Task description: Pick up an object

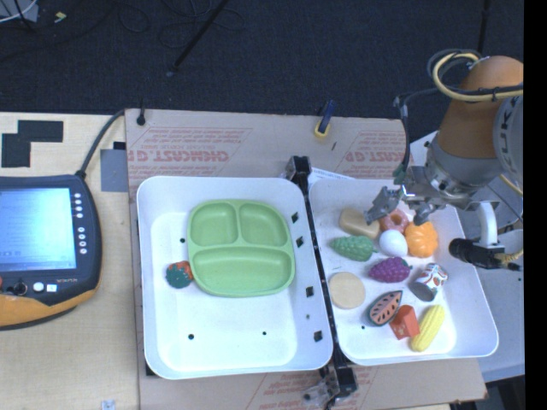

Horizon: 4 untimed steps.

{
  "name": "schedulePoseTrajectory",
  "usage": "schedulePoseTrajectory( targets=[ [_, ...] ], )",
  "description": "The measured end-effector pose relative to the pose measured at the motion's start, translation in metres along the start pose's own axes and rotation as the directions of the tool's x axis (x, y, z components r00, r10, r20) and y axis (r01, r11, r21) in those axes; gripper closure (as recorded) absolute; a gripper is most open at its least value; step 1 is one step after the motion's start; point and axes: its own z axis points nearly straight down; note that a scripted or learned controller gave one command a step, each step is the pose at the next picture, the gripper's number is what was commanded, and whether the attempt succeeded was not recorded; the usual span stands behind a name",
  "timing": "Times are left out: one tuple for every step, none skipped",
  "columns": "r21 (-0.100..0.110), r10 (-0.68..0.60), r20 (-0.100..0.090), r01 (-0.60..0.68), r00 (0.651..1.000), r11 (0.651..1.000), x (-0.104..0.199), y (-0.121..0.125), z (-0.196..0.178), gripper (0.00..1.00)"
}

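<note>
Nearest the cam: front rim of the right bin (pixel 427 357), w/ a yellow corn cob (pixel 427 328) lying just inside it at the bottom corner, touching a small red block (pixel 404 321).

Gripper (pixel 403 203) sits over the upper part of the right bin, fingers spread apart, nothing seen pinched between them. Directly under/beside the tips: a reddish-white piece (pixel 395 221), partly hidden, can't tell what it is. Left of that, a tan wedge (pixel 358 222); right, an orange pumpkin-like piece (pixel 420 239); just below, a white egg (pixel 393 243) touching the orange one. So the pickable items are all in the right bin, none lifted.

Further out in same bin: green bumpy veg (pixel 353 248) left of the egg, purple grapes (pixel 389 270) below it, tan round disc (pixel 347 289) near the divider, a dark oval slice w/ orange-red face (pixel 385 307) next to the red block, and a white/red/grey item (pixel 428 281) toward the right wall.

Left bin (pixel 162 314): green 3-compartment tray (pixel 240 248) lying flat, compartments bare. A small strawberry-like piece (pixel 179 274) rests in the bin touching the tray's left edge, outside the tray.

Off the bins, far left on the bench: a teach pendant (pixel 43 246), screen lit.
</note>
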Motion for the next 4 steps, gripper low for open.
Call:
schedulePoseTrajectory(
  targets=[
    [-0.013, -0.002, 0.002, 0.002, 1.0, 1.0, 0.0, 0.003, -0.008, 0.0],
    [-0.009, -0.005, 0.001, 0.005, 1.0, 1.0, 0.007, 0.005, 0.055, 0.0],
    [-0.015, -0.002, 0.002, 0.002, 1.0, 1.0, 0.007, 0.006, 0.08, 0.0],
    [-0.013, -0.001, 0.001, 0.001, 1.0, 1.0, 0.007, 0.006, 0.072, 1.0]
  ],
)
